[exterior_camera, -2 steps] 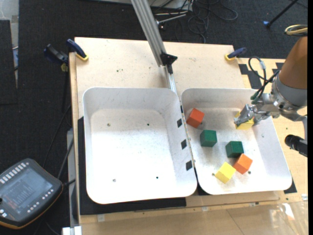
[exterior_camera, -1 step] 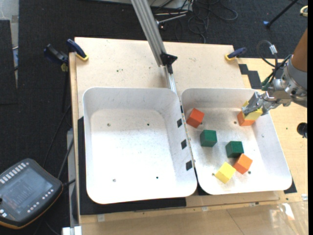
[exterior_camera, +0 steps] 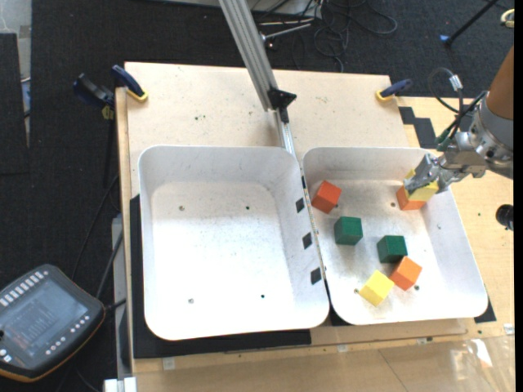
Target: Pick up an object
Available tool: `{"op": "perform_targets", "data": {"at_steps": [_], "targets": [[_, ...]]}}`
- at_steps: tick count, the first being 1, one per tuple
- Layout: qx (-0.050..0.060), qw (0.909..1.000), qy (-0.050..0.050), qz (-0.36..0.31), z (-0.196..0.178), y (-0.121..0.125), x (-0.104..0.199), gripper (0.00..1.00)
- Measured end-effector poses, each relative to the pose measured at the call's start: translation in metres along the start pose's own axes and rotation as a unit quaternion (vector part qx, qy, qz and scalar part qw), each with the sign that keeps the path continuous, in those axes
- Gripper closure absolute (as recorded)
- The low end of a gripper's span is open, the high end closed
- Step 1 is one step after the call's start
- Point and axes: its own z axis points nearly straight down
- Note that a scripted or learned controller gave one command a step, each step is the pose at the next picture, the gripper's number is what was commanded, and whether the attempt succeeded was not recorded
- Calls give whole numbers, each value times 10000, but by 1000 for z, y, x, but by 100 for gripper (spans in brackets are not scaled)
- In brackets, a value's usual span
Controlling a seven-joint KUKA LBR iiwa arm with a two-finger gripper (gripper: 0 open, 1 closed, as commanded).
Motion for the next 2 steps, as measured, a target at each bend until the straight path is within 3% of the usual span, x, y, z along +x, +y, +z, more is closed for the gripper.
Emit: {"op": "perform_targets", "data": {"at_steps": [2], "targets": [[8, 10000, 15, -29, 1, -3, 108, 100]]}}
